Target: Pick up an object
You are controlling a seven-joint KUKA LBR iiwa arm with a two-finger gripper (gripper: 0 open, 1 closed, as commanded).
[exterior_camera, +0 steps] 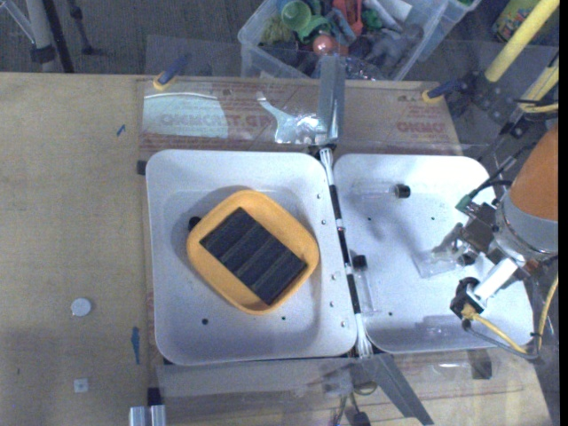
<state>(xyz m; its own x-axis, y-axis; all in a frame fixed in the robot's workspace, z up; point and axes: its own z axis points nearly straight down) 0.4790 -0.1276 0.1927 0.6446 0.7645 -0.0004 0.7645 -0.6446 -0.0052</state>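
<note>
A yellow, rounded-square object with a dark slatted top lies in the middle of the left bin, turned at a slant. A small black item sits near the back of the right bin. My gripper hangs low over the right side of the right bin, well apart from both objects, with the arm's orange band above it. Nothing shows in its grasp.
The rims of the two bins meet along a central seam with a black clip on it. Behind the bins lie a taped cardboard sheet and a clear tub of toys. Cables trail by the gripper.
</note>
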